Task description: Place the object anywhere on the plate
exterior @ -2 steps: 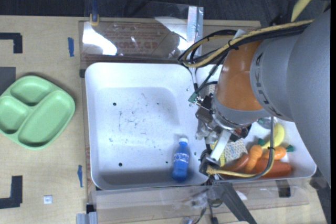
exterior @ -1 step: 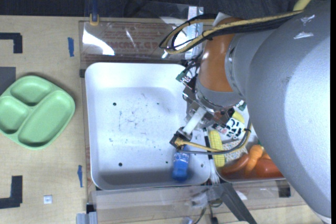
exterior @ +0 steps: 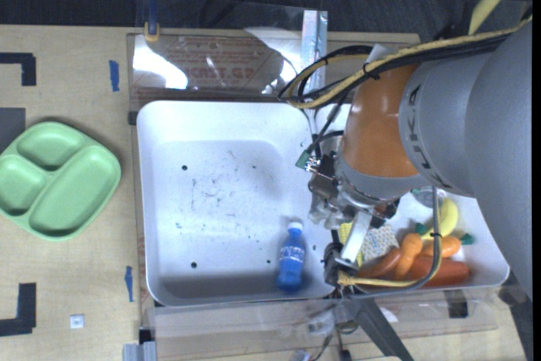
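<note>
Bench (exterior: pixel 68 46) of pale wood carries a green plate (exterior: pixel 56 178) at left; blue bottle (exterior: pixel 292 257) lies in the white bin (exterior: pixel 211 182), just left of the hand (exterior: pixel 342 254), whose grip I cannot tell.

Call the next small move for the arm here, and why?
Probably shift the pincer toward the small blue plastic bottle and line up over it. The bottle lies near the front wall of the left white bin, just beside the pincer. The green divided plate sits outside the bins, far left, bare. Nothing visibly grasped yet.
</note>
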### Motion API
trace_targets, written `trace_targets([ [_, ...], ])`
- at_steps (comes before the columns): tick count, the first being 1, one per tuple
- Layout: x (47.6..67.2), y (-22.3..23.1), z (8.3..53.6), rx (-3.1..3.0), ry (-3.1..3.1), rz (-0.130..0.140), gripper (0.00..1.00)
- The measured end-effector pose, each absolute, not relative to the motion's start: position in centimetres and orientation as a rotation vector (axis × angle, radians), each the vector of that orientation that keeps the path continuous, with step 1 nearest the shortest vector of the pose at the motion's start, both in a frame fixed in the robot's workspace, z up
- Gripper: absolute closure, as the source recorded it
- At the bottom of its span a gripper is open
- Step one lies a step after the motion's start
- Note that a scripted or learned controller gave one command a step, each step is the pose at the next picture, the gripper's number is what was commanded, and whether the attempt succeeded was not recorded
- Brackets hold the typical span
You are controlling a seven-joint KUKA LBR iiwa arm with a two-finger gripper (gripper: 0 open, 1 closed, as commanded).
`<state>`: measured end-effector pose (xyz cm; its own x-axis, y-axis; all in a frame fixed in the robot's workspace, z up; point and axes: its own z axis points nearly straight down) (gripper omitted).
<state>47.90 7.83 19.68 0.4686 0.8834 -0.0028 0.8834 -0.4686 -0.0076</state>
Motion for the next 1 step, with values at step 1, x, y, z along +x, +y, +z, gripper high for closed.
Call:
trace_targets([
  [1, 52.22, 11.16, 19.58, -2.816, -1.388, 0.007, 1.00],
])
